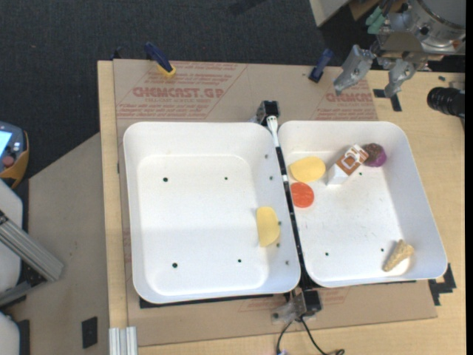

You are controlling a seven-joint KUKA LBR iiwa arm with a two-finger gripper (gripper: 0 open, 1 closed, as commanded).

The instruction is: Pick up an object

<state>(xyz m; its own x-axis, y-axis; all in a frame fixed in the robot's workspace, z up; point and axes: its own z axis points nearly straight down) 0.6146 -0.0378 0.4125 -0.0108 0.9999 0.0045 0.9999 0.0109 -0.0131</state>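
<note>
My gripper (375, 76) hangs high above the back edge of the right bin (414, 198), its two fingers spread open with nothing between them. In the right bin lie a yellow oval piece (307, 168), a red disc (301, 195), a small white and orange box (349, 160), a purple ball (375, 154) and a tan wedge (397, 256) at the front right corner. A yellow banana-like piece (267, 225) lies by the right wall of the left bin (185, 220).
Both bins rest on a cardboard sheet (192, 87) held by blue clamps (160, 59) at the back. A black clip (267, 112) sits where the bins meet at the back. Grey framing (26, 246) stands at the left.
</note>
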